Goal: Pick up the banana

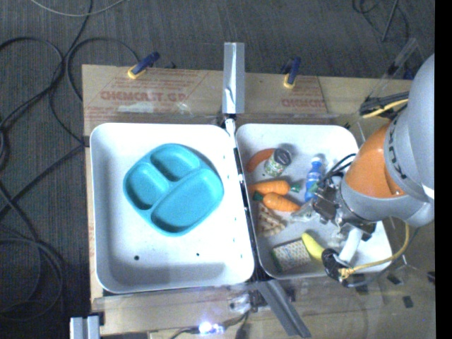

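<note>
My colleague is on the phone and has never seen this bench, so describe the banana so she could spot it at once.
Look in the right-hand white bin, the cluttered one, toward its bottom edge in the view. There, beside a grey meshed block, lies the banana, short and curved. It is the only yellow piece; the carrots above it are orange.

The bench (205, 94), faced with brown printed cardboard, is taken up by a left bin (113, 249) and a right bin (311, 136), both white and set edge to edge, while a left clamp (143, 65) and a right clamp (290, 71) are fastened at its far edge.
</note>
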Controlling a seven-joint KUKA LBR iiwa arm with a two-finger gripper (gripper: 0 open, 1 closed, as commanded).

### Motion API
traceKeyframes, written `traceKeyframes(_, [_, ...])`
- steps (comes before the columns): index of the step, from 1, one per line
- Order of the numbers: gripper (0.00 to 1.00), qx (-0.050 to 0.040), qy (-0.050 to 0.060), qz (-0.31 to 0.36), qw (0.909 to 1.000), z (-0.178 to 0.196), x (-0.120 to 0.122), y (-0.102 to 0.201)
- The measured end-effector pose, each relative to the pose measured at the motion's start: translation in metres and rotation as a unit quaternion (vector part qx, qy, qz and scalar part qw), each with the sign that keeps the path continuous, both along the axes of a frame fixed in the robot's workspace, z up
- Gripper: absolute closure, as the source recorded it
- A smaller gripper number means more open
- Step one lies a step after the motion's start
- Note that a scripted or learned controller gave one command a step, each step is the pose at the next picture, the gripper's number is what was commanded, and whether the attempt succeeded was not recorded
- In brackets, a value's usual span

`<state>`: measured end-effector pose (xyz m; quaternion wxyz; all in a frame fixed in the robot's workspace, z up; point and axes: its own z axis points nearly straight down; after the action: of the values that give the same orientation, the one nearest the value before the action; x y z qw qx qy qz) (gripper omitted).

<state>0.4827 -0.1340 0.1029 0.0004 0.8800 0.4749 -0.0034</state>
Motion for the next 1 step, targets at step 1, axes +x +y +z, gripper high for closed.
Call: traceKeyframes(1, [0.0, 0.0039, -0.005, -0.186, 0.9826, -0.0141, 0.0039, -0.0441])
